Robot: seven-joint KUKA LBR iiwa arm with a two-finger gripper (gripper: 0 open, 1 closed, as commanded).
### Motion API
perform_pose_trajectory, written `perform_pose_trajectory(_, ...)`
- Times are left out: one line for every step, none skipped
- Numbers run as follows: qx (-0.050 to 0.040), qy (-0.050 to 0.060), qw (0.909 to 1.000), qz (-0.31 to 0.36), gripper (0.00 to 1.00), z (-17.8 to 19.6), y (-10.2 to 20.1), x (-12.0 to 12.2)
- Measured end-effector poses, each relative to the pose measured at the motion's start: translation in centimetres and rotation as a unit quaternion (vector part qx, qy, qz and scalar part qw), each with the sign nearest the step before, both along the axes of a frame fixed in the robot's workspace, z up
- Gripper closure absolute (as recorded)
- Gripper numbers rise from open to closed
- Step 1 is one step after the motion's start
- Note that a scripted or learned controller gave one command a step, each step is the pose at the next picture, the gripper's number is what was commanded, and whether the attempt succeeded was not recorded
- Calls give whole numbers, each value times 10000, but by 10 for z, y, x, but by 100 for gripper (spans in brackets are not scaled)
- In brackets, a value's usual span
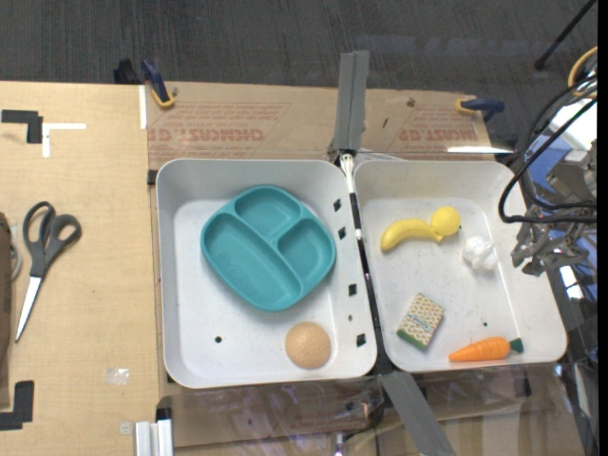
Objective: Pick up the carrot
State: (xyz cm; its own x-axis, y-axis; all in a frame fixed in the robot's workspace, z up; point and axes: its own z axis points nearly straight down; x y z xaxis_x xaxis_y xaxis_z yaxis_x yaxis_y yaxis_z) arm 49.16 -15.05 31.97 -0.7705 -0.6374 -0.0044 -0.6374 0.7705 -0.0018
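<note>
So the carrot [485, 350] sits at about 5 o'clock in the right bin [546, 297], just beside the front wall, green tip pointing toward 3 o'clock. The tool [540, 251] hangs over that bin's 3 o'clock rim, well apart from the carrot; can't tell its state.
</note>
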Motion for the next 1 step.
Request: perform_pose_trajectory(3, 14, 9575, 2883, 100, -64, 6, 20)
